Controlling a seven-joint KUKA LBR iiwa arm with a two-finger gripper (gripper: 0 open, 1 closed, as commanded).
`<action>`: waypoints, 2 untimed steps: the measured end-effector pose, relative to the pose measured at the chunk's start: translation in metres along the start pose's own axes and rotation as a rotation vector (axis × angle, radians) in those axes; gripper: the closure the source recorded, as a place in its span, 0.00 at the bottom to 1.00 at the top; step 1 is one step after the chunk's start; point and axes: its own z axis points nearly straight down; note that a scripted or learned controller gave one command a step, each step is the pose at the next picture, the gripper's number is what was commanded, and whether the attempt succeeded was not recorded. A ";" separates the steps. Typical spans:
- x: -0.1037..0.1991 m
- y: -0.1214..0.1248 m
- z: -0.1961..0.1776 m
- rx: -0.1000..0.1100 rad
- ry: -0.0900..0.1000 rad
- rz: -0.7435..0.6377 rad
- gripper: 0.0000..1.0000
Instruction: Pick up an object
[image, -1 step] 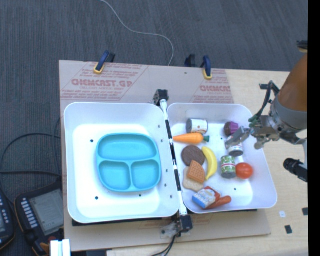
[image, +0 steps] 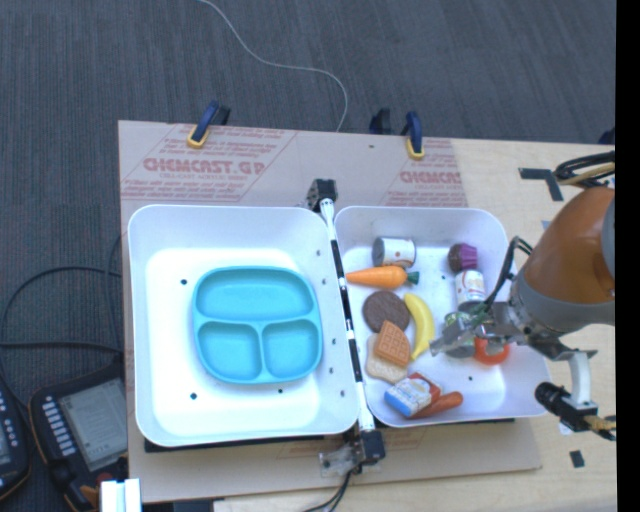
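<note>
The right bin holds several toy foods: an orange carrot, a yellow banana, a brown round cookie, a waffle, a small can, a purple piece, a small bottle, a blue-and-white packet and a red sausage. My gripper reaches in from the right and hangs low in this bin, just right of the banana. A red-orange piece lies right under the wrist, partly hidden by it.
The left bin holds a light blue three-compartment plate. A black-and-white divider rail runs between the bins. The arm's orange band looms over the right bin's right wall. Clamps grip the board's far edge.
</note>
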 end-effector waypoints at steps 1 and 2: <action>0.000 0.001 -0.010 -0.002 -0.001 0.000 1.00; 0.000 0.001 -0.010 -0.002 -0.001 0.000 0.00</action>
